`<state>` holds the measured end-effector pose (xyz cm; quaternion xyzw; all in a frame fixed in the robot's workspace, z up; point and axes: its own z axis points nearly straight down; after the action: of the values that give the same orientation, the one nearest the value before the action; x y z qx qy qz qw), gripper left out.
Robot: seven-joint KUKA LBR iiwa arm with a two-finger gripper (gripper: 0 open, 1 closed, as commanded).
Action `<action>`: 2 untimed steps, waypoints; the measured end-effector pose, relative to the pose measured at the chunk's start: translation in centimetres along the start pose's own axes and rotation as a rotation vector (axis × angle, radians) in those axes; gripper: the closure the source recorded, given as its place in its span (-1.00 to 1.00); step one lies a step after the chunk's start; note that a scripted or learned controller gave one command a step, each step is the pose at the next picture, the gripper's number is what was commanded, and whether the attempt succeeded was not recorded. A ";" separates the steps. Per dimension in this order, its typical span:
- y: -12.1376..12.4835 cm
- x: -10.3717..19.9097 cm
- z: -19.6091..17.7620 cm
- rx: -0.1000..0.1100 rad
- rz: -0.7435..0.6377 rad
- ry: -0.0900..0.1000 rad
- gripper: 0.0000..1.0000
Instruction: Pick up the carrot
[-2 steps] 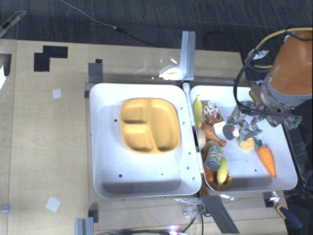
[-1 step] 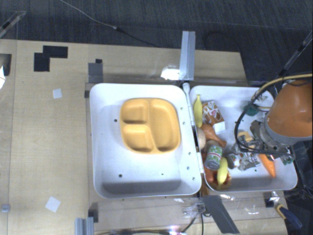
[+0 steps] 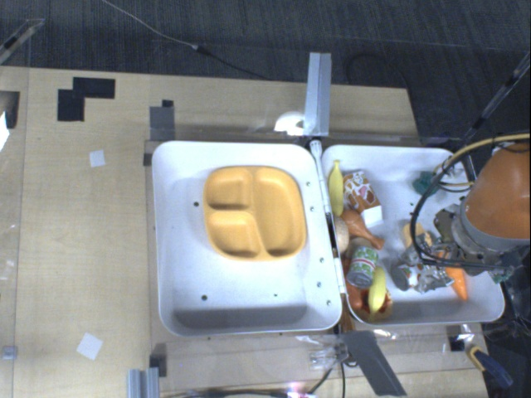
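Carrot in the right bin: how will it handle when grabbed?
The carrot looks like a rigid, smooth toy, so probably light and stiff. Its tapered, rounded shape may slip from a pinch or roll. It lies right beside the gripper near the bin wall, so approach looks cramped.

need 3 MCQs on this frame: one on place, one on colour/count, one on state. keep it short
1. Where is the sectioned tray?
A. left bin
B. right bin
C. on the bare bench

2. How many compartments does the tray have?
A. two
B. three
C. five

3. Where does the carrot lie?
A. on the tray
B. on the right bin floor by the gripper
C. in the left bin

Answers:
1 A, the yellow tray sits inside the left bin.
2 B, two small compartments and one large one.
3 B, its orange tip shows on the white floor at the gripper's right side.
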<state>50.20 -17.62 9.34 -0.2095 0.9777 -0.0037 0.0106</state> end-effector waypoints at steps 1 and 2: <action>-3.0 1.1 -11.0 0.002 0.096 0.005 1.00; -2.8 1.1 -10.6 -0.004 0.096 0.010 -1.00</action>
<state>50.10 -20.57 19.94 -0.1622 0.9867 -0.0020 0.0055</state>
